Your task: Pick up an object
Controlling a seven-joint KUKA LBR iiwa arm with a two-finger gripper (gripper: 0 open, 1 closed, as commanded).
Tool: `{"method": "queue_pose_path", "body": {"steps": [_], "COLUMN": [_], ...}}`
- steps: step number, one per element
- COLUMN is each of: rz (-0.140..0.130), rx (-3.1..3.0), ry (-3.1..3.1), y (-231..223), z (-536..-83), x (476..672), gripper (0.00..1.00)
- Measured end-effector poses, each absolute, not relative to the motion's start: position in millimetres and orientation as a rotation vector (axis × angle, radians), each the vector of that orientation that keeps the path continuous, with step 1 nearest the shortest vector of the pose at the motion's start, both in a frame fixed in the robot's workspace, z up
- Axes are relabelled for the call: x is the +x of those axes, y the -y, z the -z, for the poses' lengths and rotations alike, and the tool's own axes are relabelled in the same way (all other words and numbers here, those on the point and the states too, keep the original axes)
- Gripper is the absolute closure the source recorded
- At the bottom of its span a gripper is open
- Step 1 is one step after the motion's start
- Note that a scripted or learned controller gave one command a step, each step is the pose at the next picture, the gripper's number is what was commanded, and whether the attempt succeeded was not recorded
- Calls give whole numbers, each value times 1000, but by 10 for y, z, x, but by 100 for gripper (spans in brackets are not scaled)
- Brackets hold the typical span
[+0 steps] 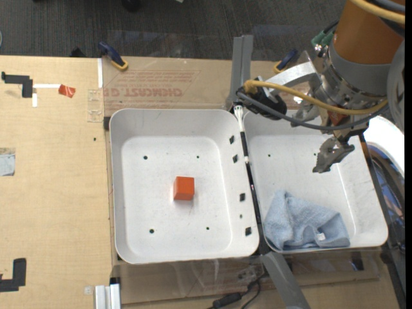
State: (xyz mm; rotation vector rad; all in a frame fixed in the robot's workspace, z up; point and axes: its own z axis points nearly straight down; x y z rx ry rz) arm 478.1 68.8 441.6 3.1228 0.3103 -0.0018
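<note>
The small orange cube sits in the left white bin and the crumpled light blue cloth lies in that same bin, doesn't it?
Not quite. The small orange cube does sit in the left white bin, but the crumpled light blue cloth lies in the right white bin, at its near edge. The camera view shows each in its own bin.

The arm (367, 37) is cut off at the top-right corner

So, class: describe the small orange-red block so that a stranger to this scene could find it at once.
Start at the two shallow white bins; take the left white bin. Near its middle sits a small orange-red cube, apart from the walls. The crumpled pale blue cloth lies in the other bin.
</note>
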Motion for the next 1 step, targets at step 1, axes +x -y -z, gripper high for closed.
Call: {"method": "queue_pose_path", "body": {"steps": [1], "rz": [1], "rx": [3123], "ry": [-310], "y": [-864], "z": [-4417], "x": [4845], "gripper": [0]}}
